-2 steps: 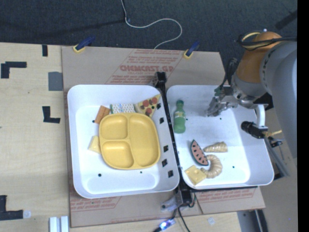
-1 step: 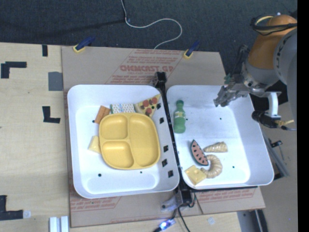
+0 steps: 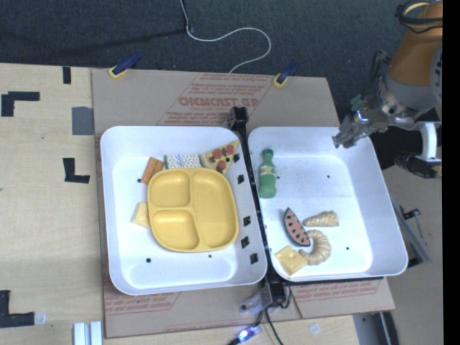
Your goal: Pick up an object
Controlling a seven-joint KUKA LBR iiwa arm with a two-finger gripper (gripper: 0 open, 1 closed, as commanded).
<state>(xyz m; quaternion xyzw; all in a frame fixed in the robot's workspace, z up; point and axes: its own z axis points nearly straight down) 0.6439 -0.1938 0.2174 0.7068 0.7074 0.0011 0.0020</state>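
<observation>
My arm comes in from the right and bends down toward the far right corner of the right bin. The orange band sits high, and the grey wrist below it leans to the left. My pincer hangs over the bin's far right rim, above the corner and not inside among the things. It is small and dark here, so I cannot tell if it is open or closed; I see nothing in it.

The things lie well apart from it. A green bottle lies near the bin's left wall. Nearer the front are a melon slice, two croissants and a cheese piece, close together.

In the left bin a yellow plate covers the middle, with small food pieces behind it.
</observation>
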